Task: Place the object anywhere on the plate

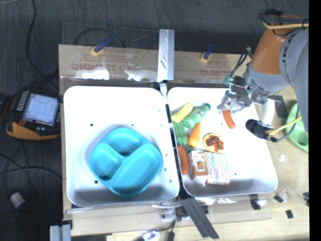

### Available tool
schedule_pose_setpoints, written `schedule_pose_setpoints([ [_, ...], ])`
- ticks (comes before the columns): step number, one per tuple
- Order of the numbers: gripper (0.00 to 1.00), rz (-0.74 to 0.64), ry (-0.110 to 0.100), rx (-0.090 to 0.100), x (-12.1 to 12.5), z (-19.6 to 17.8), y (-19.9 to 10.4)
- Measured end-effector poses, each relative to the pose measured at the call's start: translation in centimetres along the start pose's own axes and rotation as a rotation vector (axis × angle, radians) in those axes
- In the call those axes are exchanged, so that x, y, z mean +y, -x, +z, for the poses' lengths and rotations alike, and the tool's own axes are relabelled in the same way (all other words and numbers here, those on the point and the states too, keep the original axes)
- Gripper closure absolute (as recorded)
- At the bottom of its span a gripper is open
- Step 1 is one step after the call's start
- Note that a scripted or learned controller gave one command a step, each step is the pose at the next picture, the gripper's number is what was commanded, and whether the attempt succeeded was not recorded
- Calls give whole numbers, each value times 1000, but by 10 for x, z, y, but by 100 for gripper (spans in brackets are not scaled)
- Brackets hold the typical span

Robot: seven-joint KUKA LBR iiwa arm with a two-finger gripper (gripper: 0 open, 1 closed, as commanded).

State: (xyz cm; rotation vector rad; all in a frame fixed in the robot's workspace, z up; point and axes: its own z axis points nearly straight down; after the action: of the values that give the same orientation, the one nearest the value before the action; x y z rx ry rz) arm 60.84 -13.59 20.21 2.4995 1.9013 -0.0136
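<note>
Two white bins [75, 149], one blue plate [125, 159], gripper [229, 103]

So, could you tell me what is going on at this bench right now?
The grey and orange robot arm reaches over the right white bin, its hand above a small orange-red sausage-shaped piece. Whether it grips the piece is unclear. The blue divided plastic plate sits in the left white bin, nothing on it yet.

A robotics lab: taped bench [125, 64], pendant [37, 112], loose cables [20, 4].
</note>
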Motion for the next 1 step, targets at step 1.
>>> schedule_pose_setpoints([
  [1, 100, -160, -2, 5, -60, 22, -62],
])
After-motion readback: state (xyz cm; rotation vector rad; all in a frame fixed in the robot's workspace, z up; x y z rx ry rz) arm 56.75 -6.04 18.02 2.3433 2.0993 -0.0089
